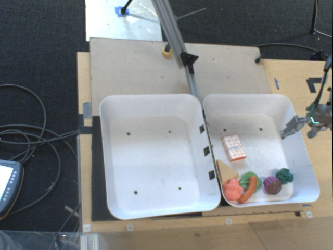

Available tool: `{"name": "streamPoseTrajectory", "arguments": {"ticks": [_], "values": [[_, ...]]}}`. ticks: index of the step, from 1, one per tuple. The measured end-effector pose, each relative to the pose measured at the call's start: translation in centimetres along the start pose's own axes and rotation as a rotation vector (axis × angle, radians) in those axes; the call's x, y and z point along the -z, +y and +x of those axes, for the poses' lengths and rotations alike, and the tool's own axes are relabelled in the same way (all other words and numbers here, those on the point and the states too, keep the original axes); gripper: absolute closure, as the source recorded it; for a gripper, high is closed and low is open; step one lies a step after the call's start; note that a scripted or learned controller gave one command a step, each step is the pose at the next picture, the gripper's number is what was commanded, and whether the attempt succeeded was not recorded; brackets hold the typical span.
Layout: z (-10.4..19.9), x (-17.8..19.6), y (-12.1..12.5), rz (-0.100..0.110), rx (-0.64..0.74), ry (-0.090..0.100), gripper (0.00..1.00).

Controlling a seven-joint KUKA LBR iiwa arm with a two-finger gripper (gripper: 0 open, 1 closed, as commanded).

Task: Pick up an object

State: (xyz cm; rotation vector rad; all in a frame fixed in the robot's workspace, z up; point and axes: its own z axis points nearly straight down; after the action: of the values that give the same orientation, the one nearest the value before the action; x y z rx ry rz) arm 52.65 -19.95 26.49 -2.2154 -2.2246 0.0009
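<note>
The right white bin (250, 102) holds several toy foods. A small orange-and-white box (233, 148) lies near its middle. Along the front wall sit a tan wedge (225, 168), an orange-red round piece (232, 190), a green leafy piece (248, 178), an orange stick (249, 189), a purple piece (272, 185) and a dark green piece (284, 175). My gripper (302, 128) hangs over the bin's right rim, right of the box and above the dark green piece, with nothing seen in it.
The left white bin (151, 102) stands beside the right one. A grey pole (174, 33) slants in from the top towards the gap between the bins. Cables (31, 139) and a handheld screen (8, 184) lie on the floor at left.
</note>
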Motion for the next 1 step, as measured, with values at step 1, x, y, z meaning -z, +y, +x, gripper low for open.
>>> {"name": "streamPoseTrajectory", "arguments": {"ticks": [1], "values": [[0.01, 0.17, 0.07, -0.004, 0.000, -0.001, 0.00]]}}
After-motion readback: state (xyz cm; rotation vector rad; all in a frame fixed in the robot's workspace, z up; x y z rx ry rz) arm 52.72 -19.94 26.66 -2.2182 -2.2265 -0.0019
